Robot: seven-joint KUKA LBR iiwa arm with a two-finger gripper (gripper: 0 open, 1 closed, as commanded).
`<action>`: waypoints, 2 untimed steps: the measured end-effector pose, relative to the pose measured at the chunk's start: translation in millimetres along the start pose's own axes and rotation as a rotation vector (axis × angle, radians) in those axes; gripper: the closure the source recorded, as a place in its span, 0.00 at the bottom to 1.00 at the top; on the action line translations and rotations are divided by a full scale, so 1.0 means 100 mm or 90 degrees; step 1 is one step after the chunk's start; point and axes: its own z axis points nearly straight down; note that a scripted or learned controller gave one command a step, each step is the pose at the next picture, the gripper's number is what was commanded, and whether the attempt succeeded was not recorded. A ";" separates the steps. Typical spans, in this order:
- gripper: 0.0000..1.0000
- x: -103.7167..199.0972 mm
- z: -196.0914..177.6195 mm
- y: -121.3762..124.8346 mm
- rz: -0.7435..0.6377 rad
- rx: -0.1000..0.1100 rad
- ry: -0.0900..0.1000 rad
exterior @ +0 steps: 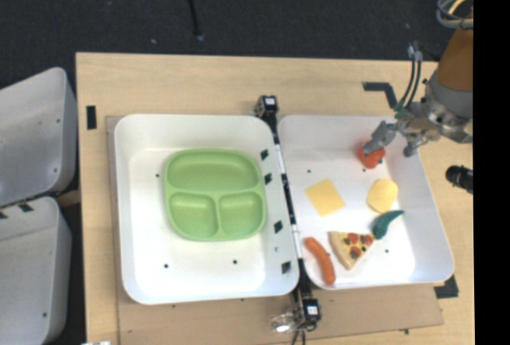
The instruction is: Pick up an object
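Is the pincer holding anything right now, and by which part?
Cannot be told: the pincer is right at the red toy, but a grip isn't visible.

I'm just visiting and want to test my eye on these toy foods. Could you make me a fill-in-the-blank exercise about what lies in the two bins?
1. The green three-compartment plastic plate lies in the ___ bin.
2. The flat yellow cheese slice is ___ in shape.
3. The gripper hovers nearest the small ___ toy.
4. The toy pizza slice lies beside an orange-red ___.

Missing words: left; square; red; sausage

The pale wooden bench (191, 84) carries two shallow white bins side by side (touching), left bin (135, 200) and right bin (414, 248).
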 end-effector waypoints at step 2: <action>0.00 0.03 0.33 0.01 -0.002 -0.007 -0.003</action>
